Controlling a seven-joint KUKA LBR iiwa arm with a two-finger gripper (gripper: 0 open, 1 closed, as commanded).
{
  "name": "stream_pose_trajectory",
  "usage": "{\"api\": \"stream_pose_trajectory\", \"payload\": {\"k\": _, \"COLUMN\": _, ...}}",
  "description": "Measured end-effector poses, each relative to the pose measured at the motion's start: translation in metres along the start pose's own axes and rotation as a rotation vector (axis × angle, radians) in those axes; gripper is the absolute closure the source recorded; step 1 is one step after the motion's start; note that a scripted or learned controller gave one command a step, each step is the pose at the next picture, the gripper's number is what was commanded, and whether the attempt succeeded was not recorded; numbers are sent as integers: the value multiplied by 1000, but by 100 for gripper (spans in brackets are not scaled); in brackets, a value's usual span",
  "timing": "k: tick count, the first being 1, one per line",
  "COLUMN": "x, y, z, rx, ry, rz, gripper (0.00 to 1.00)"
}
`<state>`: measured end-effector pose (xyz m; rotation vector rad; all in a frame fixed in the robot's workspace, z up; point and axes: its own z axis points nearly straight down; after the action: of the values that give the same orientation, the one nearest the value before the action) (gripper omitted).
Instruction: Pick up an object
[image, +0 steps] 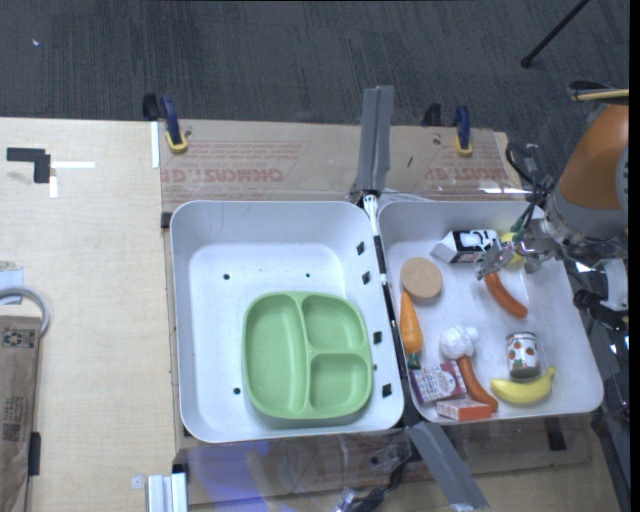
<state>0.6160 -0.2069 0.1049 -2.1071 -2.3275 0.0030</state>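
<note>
The gripper (497, 262) hangs at two o'clock in the right bin (585, 395), just above the sausage (505, 294); how it is set I cannot tell. It looks like the approach; next it must drop squarely onto the sausage.

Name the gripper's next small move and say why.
Probably lower straight down toward the sausage. The gripper hangs at the right bin's far side, just above that sausage's upper end, with nothing visibly held. The milk carton lies close beside, so a short, vertical drop seems safest.
</note>
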Motion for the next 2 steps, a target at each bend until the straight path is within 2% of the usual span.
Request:
{"api": "stream_pose_trajectory", "payload": {"k": 1, "x": 0, "y": 1, "z": -11, "rx": -3, "ry": -2, "rz": 0, "gripper": 100}}
{"api": "stream_pose_trajectory", "payload": {"k": 2, "x": 14, "y": 14, "z": -59, "rx": -3, "ry": -1, "rz": 226, "gripper": 100}}
